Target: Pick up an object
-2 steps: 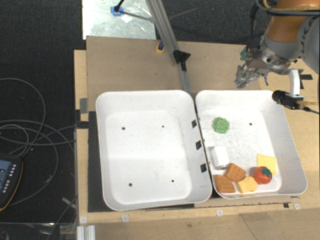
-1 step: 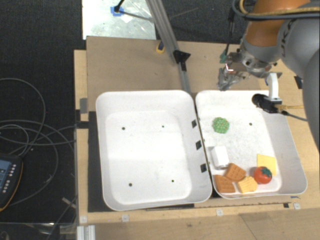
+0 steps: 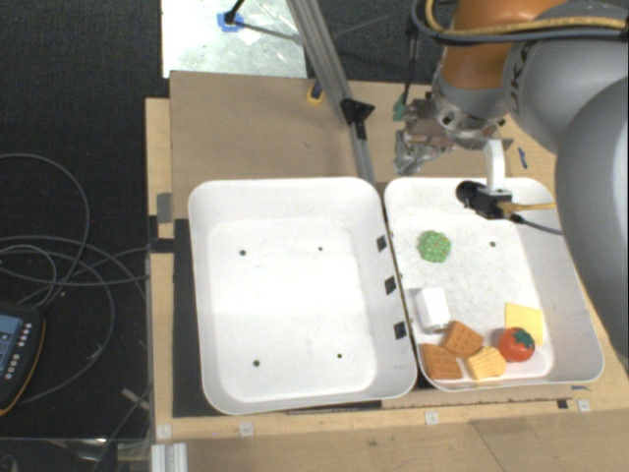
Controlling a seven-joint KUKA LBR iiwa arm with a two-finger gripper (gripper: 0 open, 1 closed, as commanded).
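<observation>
Brown board (image 3: 256,126) covers the bench, with dark carpet and loose grey cables (image 3: 59,254) along the left of the frame and a slanted grey metal pole (image 3: 324,62) coming down from the top centre. Two shallow white bins sit side by side on the board: the left bin (image 3: 285,293) in the middle of the frame and the right bin (image 3: 486,264) touching it on the right.

All the loose objects lie in the right bin. A green bumpy ball (image 3: 433,246) rests alone near that bin's centre. Lower down, a white block (image 3: 431,308) lies by the bin's left wall. Below it, two orange-brown waffle-like pieces (image 3: 461,338) and a yellow-orange square piece (image 3: 486,363) cluster together. To their right, a red tomato with a green top (image 3: 517,343) sits just under a yellow wedge (image 3: 524,321).

The grey arm with its orange band (image 3: 496,8) enters from the upper right. Its gripper (image 3: 413,160) hangs over the upper left corner of the right bin, well apart from every object. Whether its jaws are apart or together cannot be told from this angle, and nothing is seen held.
</observation>
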